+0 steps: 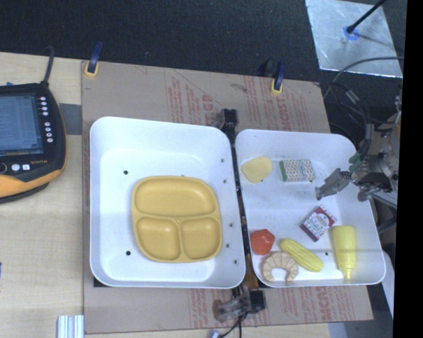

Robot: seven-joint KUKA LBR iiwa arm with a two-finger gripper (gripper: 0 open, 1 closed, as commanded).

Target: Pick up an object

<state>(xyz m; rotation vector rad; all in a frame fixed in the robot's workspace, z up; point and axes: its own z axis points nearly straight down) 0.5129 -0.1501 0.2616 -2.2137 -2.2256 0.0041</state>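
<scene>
White shallow right bin (338,144) holds the grey two-finger gripper (347,183) at its right edge, fingers spread, nothing between them. Just below it w/in that bin lies a small dark red packet (317,223), yellow mustard bottle (344,250) beside

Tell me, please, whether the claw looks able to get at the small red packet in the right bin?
Probably yes: the claw hovers just above the red packet, which lies apart from its neighbours, uncovered.
</scene>
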